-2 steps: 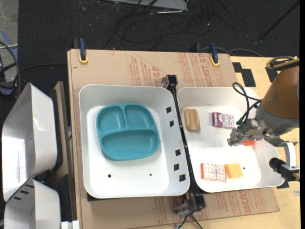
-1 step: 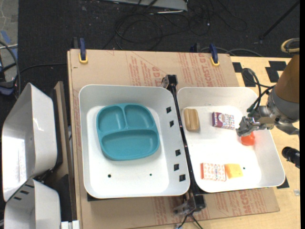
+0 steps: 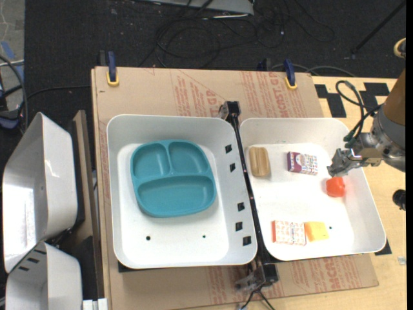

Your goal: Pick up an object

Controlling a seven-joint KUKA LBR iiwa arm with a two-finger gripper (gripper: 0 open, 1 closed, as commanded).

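The right bin [image 3: 284, 129] holds several small objects: a tan bread-like block [image 3: 259, 161], a purple and white carton [image 3: 302, 163], an orange-red ball-like piece [image 3: 335, 186], a white and red packet [image 3: 288, 232] and a yellow block [image 3: 315, 230]. My gripper [image 3: 340, 164] hangs over the right side of this bin, just above the orange-red piece. I see nothing held between its fingers.
The left bin [image 3: 122, 134] carries a teal divided plate [image 3: 173, 177]. A black divider with clips [image 3: 244, 186] runs between the bins. The arm [image 3: 390, 131] comes in from the right. White containers [image 3: 35, 186] stand off the bench at the left.
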